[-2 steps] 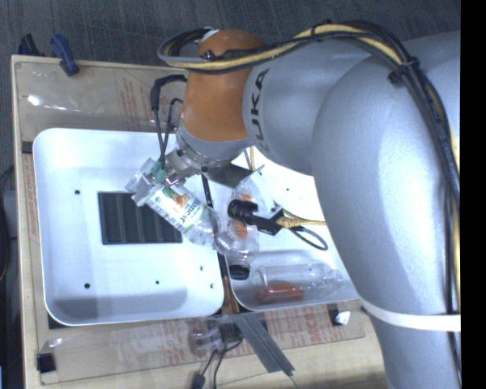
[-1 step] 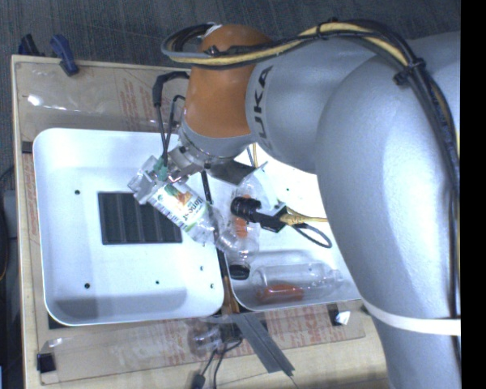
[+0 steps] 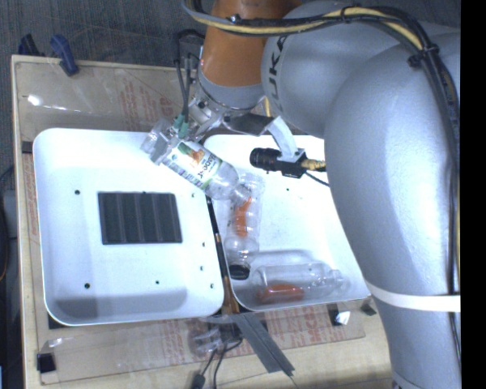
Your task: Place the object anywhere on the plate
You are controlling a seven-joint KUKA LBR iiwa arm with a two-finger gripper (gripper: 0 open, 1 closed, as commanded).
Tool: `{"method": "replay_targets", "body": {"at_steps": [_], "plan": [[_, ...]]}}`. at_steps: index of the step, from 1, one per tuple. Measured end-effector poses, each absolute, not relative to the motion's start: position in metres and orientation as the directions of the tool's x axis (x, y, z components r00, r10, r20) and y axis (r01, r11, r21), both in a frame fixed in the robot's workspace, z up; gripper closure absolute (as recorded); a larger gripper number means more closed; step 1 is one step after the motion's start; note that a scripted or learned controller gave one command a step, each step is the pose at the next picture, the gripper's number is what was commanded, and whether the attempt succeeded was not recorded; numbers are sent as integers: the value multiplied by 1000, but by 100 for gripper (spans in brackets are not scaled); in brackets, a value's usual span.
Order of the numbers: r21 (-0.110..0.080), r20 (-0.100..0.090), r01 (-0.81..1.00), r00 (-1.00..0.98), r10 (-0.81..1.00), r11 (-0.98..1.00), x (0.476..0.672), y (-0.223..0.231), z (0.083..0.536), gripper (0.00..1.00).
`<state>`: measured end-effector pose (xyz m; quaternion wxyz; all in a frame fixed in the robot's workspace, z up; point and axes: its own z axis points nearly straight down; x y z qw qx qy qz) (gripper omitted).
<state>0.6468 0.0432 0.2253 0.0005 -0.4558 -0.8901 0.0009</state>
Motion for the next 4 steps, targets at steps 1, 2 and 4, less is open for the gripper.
{"method": "replay_targets", "body": {"at_steps": [1, 2, 4], "plan": [[-4, 4, 594, -805, 594, 805, 594, 8, 190, 100], [-2, 1, 507, -862, 507, 862, 547, 6, 265, 100], [-3, 1, 707, -707, 707, 707, 579, 19, 293, 100]]}}
